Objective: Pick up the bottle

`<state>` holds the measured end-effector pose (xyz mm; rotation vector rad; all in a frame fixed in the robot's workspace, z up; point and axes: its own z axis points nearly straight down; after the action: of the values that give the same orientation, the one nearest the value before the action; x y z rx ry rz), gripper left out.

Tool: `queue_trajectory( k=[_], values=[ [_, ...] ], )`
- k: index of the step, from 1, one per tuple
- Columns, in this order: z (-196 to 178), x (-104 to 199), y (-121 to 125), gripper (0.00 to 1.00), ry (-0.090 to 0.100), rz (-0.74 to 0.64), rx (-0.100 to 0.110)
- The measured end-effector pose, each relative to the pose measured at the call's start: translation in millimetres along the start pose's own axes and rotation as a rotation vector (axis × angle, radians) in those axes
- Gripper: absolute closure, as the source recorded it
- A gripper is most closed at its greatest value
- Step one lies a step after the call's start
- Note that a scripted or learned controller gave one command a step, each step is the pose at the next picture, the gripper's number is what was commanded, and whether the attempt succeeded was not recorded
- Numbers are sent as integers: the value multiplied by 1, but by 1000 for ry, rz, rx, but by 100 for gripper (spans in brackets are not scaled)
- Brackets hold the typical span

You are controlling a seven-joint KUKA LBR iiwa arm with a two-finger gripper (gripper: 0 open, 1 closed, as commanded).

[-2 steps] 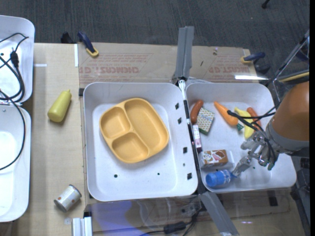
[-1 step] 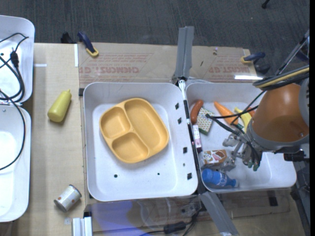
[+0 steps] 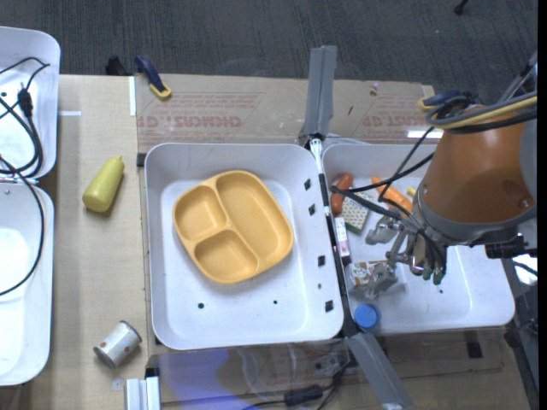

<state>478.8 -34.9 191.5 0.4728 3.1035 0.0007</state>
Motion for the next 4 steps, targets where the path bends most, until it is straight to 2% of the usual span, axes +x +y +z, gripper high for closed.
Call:
queue_trajectory(
  k=[1,2,3,4],
  values=[
    [0,31,97,0,1,-72,0],
    [0,8,24,0,2,-267,0],
    [14,45,141,0,2,-411,-1],
    [0,18,91,0,0,-729,-1]
  ],
)
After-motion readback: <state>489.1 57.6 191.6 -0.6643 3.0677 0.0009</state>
